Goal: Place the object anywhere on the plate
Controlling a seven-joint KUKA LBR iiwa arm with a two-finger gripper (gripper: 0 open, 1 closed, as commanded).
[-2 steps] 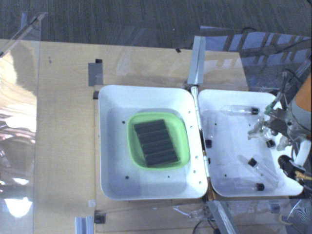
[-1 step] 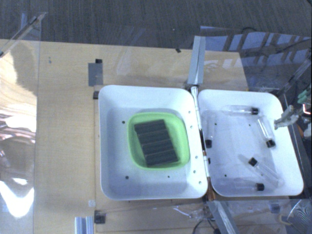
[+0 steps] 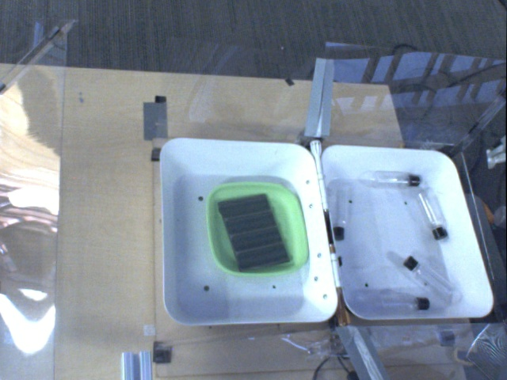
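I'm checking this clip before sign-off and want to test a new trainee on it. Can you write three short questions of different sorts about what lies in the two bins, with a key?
1. True or false: the dark ridged block lies on the green plate.
2. Which bin holds the clear tubes with black caps: A the left bin, B the right bin?
3. Fill in: the green plate sits in the ___ bin.

Key:
1. True; the block rests on the plate's middle.
2. B; several tubes lie scattered there.
3. Left.
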